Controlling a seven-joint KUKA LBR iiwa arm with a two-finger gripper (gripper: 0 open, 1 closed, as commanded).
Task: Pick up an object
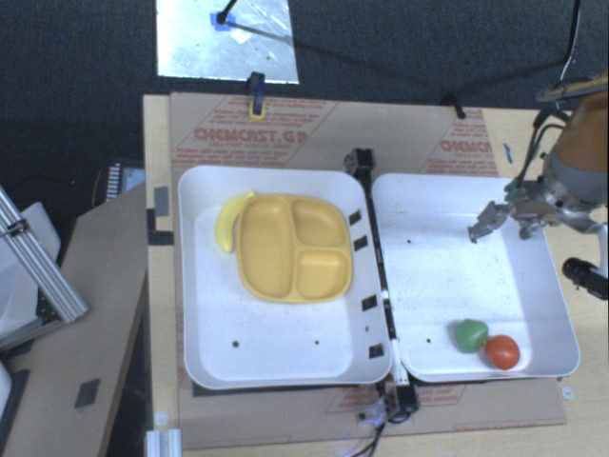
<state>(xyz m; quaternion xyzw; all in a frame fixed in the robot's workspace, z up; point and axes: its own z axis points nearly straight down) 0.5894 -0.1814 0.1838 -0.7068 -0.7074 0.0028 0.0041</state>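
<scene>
- The gripper (487, 223) hangs over the upper right of the right bin (428, 265); whether it is open or shut cannot be told, and nothing shows in its grasp.
- A green object (468, 335) and a red object (502, 351) lie touching at the bin's near edge, well apart from it.
- A sound pick would likely centre over one object, clear of its neighbour.
- The board (285, 131) beneath reads "CHEMCAST".
- The left bin (200, 350) bears a yellow divided tray (290, 248) over a banana (226, 222).

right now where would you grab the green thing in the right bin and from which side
Grip the green object across its rounded body, coming straight down from above. It lies low on the bin floor with the red-orange ball close on its right, so set the pincer fingers front and back.
</scene>
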